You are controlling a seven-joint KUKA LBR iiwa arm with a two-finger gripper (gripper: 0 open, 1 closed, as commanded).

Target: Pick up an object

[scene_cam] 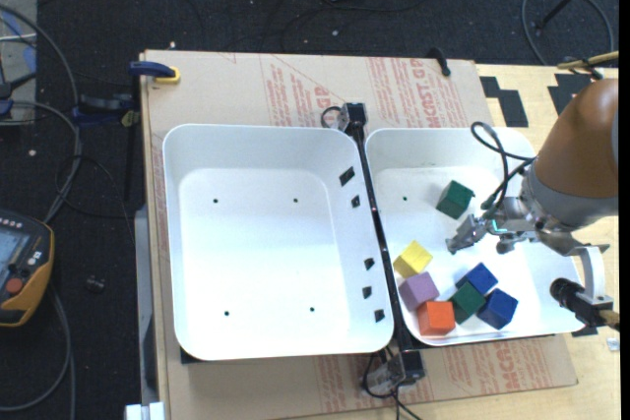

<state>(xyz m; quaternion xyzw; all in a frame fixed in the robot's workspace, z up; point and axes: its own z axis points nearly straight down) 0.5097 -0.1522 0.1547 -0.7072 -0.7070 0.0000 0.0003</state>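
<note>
Arm's hanging over the right bin, blocks all loose.

We see the brown cardboard-topped desk (413,84), two shallow white plastic bins (256,152), and the grey metal end effector (471,236) low in the right bin, can't tell if apart or together. Below it sit small wooden cubes: dark green (455,199), yellow (413,259), purple (420,289), orange (437,317), two blue (480,277).

The bench (295,79) is a brown board printed with red lettering, standing over dark carpet. Two shallow white bins rest directly on it, touching along a black seam: the left bin (266,241) and the right bin (413,152). A blue and yellow clamp (156,71) grips the bench's far left corner.
</note>
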